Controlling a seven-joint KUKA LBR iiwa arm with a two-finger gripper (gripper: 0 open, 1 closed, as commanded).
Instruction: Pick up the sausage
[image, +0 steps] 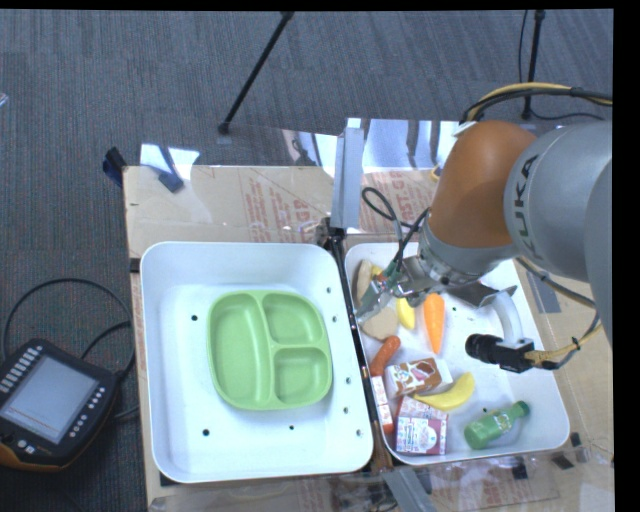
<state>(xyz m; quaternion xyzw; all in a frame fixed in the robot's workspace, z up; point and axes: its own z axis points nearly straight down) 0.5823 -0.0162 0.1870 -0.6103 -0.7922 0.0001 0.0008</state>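
Observation:
The sausage (384, 355), a short reddish-orange piece, lies slanted in the right bin (552, 400) near its left wall. My gripper (383, 291) hangs over the bin's upper left part, just above and behind the sausage, over a tan flat piece (378, 323). Nothing shows as held in it. The arm's grey and orange wrist covers the bin's far part.
Beside the sausage are an orange carrot (434, 320), a small yellow piece (406, 314), a banana (450, 392), two small cartons (414, 377) (420, 433) and a green bottle (495, 424). A green divided plate (270, 349) sits in the left bin (170, 400).

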